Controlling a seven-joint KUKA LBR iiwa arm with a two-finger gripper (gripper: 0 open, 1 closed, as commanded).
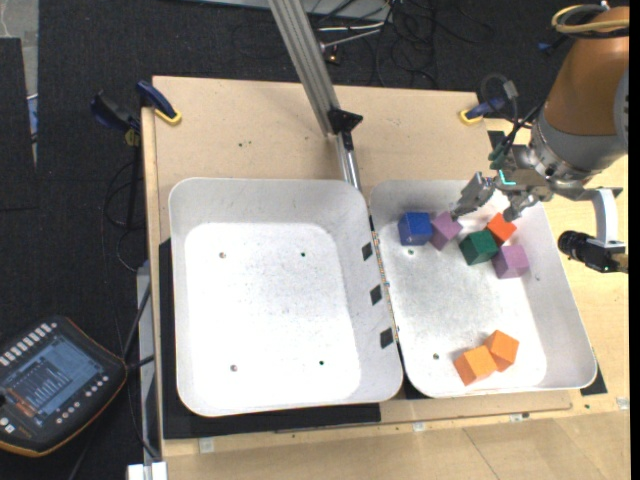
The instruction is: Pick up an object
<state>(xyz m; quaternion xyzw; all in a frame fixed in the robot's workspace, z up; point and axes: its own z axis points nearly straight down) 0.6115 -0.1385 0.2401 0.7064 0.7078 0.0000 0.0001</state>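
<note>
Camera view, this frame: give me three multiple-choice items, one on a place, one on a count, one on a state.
1. Which bin holds the blocks?
A. left bin
B. right bin
C. both

2. How many purple blocks are there?
A. one
B. two
C. four

3. How do the gripper's fingers stand?
A. spread above the blocks
B. shut on the blue block
C. resting in the left bin

Key:
1 B: all blocks lie in the right bin.
2 B: one purple block, another.
3 A: the gripper hangs open over the cluster.
</note>
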